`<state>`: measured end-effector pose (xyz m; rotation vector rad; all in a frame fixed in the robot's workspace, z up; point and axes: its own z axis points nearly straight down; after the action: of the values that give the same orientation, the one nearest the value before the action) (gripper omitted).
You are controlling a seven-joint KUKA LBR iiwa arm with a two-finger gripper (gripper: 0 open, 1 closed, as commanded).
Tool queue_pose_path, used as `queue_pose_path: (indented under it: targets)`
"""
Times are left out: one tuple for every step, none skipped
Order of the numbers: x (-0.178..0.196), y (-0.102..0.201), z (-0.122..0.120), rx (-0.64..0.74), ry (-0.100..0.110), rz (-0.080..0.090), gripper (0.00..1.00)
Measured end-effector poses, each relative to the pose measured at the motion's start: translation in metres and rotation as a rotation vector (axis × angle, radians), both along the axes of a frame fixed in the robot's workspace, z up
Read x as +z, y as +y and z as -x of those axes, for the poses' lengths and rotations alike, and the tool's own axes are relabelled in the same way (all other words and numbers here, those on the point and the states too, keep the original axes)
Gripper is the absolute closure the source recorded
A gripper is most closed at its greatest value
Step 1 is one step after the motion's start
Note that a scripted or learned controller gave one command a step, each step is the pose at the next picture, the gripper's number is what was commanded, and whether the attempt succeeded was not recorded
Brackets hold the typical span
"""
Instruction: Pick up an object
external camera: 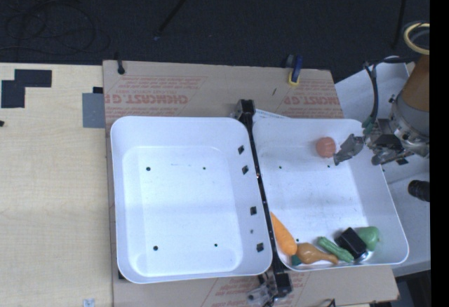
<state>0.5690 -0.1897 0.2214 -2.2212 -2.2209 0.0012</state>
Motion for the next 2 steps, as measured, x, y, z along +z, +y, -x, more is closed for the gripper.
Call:
queue_pose_path:
  targets:
    - [0.11,-0.024,-0.057,0.005,-0.014,0.006,0.0]
    - [0.239,-0.025,-0.006,-0.002,-0.014,0.006,0.0]
